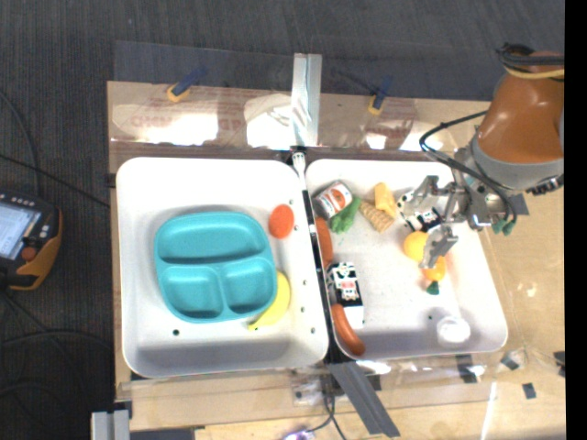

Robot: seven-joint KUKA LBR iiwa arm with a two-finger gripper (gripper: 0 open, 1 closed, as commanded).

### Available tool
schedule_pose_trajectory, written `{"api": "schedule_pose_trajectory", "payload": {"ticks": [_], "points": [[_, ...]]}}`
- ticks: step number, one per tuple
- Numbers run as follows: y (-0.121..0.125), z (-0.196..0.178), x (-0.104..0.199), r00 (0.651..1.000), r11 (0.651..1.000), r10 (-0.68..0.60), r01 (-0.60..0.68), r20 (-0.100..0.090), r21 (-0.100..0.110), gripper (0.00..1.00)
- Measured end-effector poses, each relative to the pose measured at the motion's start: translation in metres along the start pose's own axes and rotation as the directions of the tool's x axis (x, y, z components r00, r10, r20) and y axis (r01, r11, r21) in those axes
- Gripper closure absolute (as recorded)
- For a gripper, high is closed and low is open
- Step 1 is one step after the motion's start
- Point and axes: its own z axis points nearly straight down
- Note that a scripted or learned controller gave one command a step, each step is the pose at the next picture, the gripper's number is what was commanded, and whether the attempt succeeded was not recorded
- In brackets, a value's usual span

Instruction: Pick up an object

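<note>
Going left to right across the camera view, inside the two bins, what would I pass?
Teal divided plate → banana → orange ball → long sausage → cow-print carton → yellow fruit → gripper.

Right bin (477, 324): open floor at centre and lower middle, wide enough for descent. Clutter along upper edge: can (332, 198), green piece (345, 216), waffle cone (375, 214). Hot dog (336, 291) and cow-print carton (345, 284) crowd left wall. White cup (451, 329) blocks lower right corner. Gripper (437, 216) (fingers indistinct) over yellow fruit (415, 244), carrot (433, 271) just beside.
</note>
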Motion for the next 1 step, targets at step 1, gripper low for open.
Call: {"api": "schedule_pose_trajectory", "payload": {"ticks": [1], "points": [[-0.0014, 0.1009, -0.0144, 1.000, 1.000, -0.019, 0.019, 0.001, 0.001, 0.00]]}}
